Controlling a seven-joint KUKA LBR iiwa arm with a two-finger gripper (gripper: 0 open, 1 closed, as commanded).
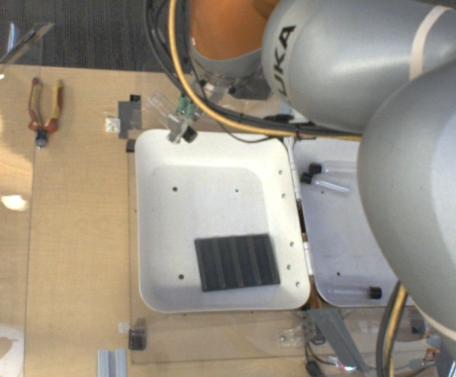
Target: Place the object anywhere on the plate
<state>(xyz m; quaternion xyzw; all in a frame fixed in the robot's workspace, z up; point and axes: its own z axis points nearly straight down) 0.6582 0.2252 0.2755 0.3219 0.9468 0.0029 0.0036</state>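
A dark grey ridged plate lies flat on the floor of the left white bin, toward its front. The grey arm with its orange band reaches in from the upper right and covers much of the right bin. A small grey and green tip of the gripper pokes out from under the arm at the left bin's back left corner, well away from the plate. Nothing can be made out in it. In the right bin lie two small clear pieces with black ends, one at the back and one at the front.
Red-handled pliers lie on the wooden bench at the far left. A small black and white block sits just outside the left bin's back corner. Cables hang from the arm over the bin's back edge. Small fittings sit in front of the bins.
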